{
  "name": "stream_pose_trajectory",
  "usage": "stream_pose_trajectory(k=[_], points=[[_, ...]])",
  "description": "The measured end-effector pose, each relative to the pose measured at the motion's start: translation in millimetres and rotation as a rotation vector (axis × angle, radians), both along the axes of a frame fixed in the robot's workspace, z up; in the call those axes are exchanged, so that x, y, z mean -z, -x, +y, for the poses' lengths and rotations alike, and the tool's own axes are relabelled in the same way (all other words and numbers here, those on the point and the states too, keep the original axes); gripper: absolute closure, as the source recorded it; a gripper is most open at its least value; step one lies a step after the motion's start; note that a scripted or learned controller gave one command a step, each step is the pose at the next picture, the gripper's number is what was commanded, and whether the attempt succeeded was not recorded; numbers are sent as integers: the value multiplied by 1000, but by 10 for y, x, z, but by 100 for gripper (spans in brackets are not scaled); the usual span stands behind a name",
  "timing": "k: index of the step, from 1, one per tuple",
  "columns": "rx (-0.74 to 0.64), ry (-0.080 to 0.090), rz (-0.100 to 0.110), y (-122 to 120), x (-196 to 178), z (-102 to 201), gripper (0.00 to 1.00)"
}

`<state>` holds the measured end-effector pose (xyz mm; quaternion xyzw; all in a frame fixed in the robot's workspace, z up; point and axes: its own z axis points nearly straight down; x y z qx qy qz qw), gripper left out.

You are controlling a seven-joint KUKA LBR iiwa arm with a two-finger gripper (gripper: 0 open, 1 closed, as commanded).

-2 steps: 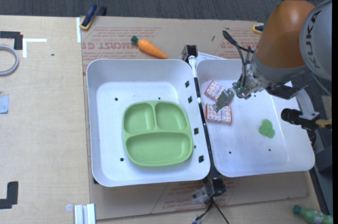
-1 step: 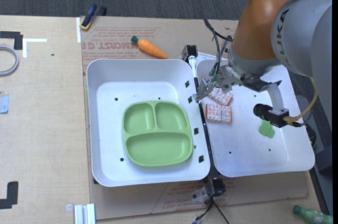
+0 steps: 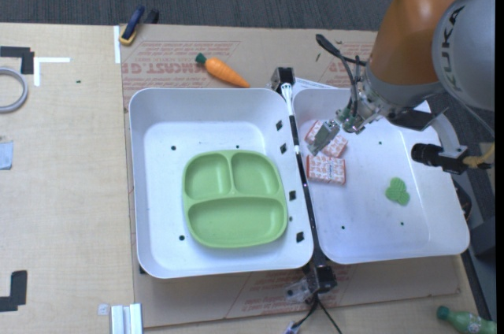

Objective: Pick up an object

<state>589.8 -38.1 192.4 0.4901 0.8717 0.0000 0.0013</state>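
A small patterned packet [image 3: 326, 169], pink and white, lies flat in the right bin [image 3: 441, 238] near its left wall. Just above it, a second packet [image 3: 324, 135] of the same look sits tilted, its upper corner at the tips of the pincer [image 3: 340, 124]. The pincer seems to be pinching that corner, but its fingers are small and partly lost against the packet, so I cannot tell for sure whether they are clenched on it or merely touching it. The tilted packet's lower edge looks close to the flat one, perhaps overlapping it.

Farther right in the same bin, well apart from the packets, lies a small green leafy item [image 3: 398, 191]. The grey arm with its orange band [image 3: 409, 25] comes down over the bin's upper right corner.

The left bin [image 3: 150, 167] holds a green divided plate [image 3: 235, 198] with three compartments. Beyond the bins, a toy carrot [image 3: 224, 71] lies on cardboard on the surface [image 3: 63, 206], with a blue and yellow item [image 3: 131, 24] further up and left.
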Motion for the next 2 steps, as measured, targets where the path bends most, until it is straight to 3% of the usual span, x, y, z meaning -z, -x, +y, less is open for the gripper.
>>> stream_pose_trajectory(k=[1,2], points=[[-442,0,1,79,0,617,0],[-401,-1,1,686,1,412,0]])
